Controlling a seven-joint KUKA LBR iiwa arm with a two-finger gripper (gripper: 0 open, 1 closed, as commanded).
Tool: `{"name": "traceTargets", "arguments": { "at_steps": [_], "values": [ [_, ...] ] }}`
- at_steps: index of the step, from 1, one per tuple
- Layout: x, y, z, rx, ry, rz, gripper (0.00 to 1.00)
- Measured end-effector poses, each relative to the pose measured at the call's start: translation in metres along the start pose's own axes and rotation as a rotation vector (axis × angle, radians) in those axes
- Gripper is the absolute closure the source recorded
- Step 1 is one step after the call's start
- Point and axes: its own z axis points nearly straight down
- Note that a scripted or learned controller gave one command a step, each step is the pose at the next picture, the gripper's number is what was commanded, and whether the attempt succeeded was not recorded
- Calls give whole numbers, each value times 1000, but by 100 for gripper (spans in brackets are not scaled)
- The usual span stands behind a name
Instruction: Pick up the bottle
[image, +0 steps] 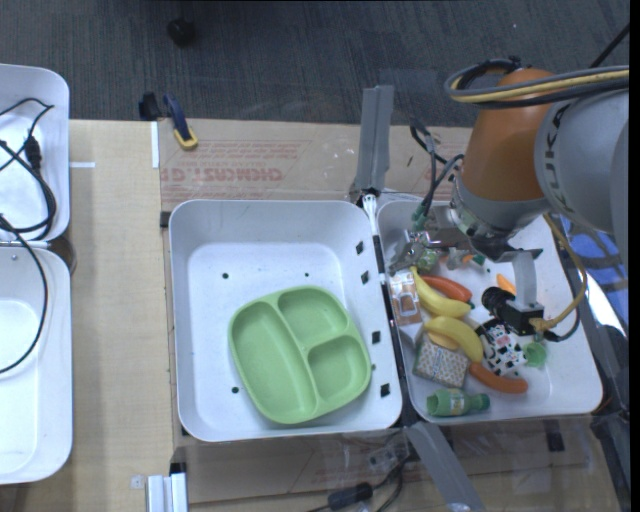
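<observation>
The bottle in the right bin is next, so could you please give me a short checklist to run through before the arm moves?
1. Bottle located: ok, it lies on its side at the near edge of the right bin.
2. Bottle free on top: ok, nothing lies over it.
3. Room beside it: not ok, a grey sponge and an orange carrot lie close behind.
4. Gripper over the bottle: not ok, it sits at the bin's far end, above the bananas.
5. Gripper open: cannot tell.
</observation>
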Motion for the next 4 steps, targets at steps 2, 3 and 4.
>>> {"name": "traceTargets", "arguments": {
  "at_steps": [2, 3, 4],
  "values": [
    [-54, -20, -1, -2, 0, 6, 0],
    [-71, -76, 71, -6, 0, 13, 0],
    [-72, -77, 64, -2, 1, 17, 100]
  ]
}}
